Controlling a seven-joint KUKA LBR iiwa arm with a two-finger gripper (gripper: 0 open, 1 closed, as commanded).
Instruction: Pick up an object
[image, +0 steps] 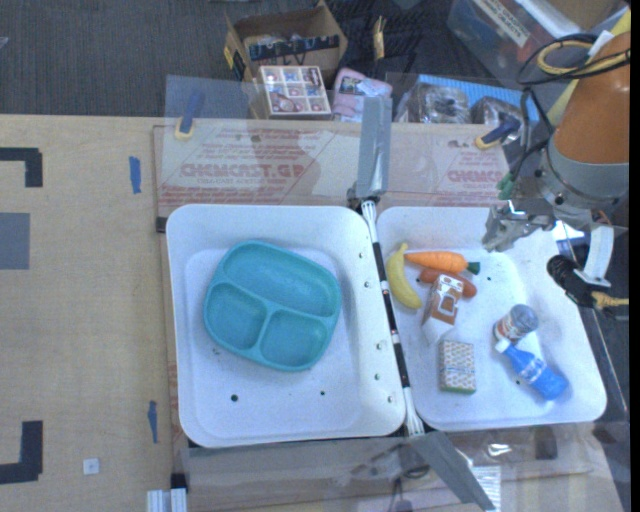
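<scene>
At the right bin's (590, 400) upper edge the gripper (503, 228) hangs with nothing between its fingers, their spread too blurred to tell, while the carrot (437, 261) lies just lower-left, long axis running left-right across the frame.

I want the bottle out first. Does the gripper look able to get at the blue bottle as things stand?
Probably yes: the blue bottle lies alone in the right bin, nothing on top, and the gripper hangs above that bin.

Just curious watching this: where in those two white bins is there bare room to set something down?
Left white bin: bare strips all around the teal divided plate. Right white bin: crowded; yellow banana, orange carrot, small carton, patterned sponge and blue bottle leave its far corner.
</scene>
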